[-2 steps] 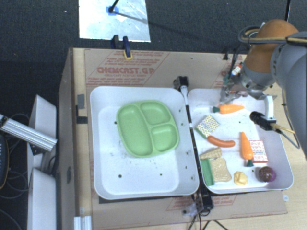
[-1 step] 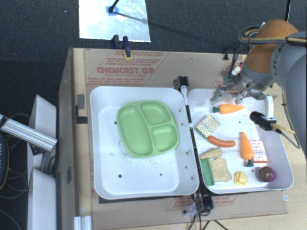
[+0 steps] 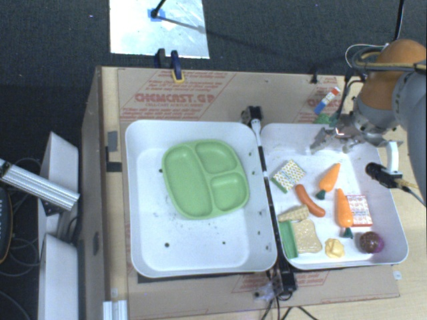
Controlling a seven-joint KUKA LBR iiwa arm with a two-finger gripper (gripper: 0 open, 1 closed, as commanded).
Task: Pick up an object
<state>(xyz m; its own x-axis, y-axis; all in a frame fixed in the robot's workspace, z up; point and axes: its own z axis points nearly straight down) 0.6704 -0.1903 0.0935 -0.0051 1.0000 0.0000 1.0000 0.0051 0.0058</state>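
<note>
A robot lab: two white bins (image 3: 200, 262) sit on a cardboard-covered bench (image 3: 180, 95) over dark carpet, toy food (image 3: 313, 209) filling the bin at three o'clock, cables trailing at six, a taped foil sheet (image 3: 160, 19) at twelve.

I see toy foods scattered across my right bin (image 3: 393, 209): two carrots (image 3: 328, 178), sausage (image 3: 309, 200), bread (image 3: 307, 237).

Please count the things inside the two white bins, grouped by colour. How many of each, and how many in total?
Orange: 3 (carrot, carrot, sausage)
Green: 2 (divided plate, flat strip)
Tan or yellow: 3 (cracker, bread slice, small lump)
Patterned: 2 (checked block, pink box)
Dark purple: 1 (round fruit)
Total: 11
</note>
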